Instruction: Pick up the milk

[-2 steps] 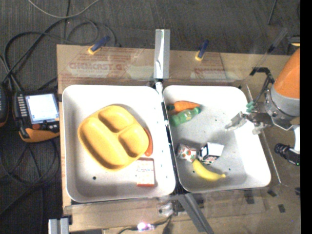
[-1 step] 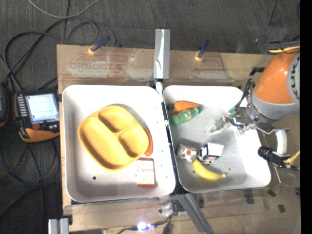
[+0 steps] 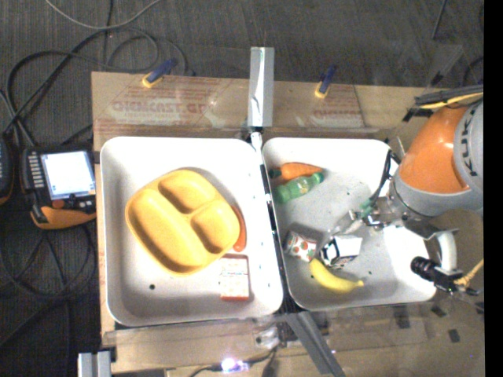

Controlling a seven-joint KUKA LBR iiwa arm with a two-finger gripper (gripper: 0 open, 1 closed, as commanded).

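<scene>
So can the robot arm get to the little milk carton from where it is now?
Probably yes. The milk carton lies in the right bin, the same bin the arm is over. Nothing lies on top of it, though the banana sits close beside it and the bin wall is near.

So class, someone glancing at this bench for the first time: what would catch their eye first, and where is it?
Most likely the big yellow divided plate lying in the left bin. Next, the orange band of the arm coming in from the right over the right bin, where a banana, a small milk carton, a carrot and a green bottle lie clustered.
</scene>
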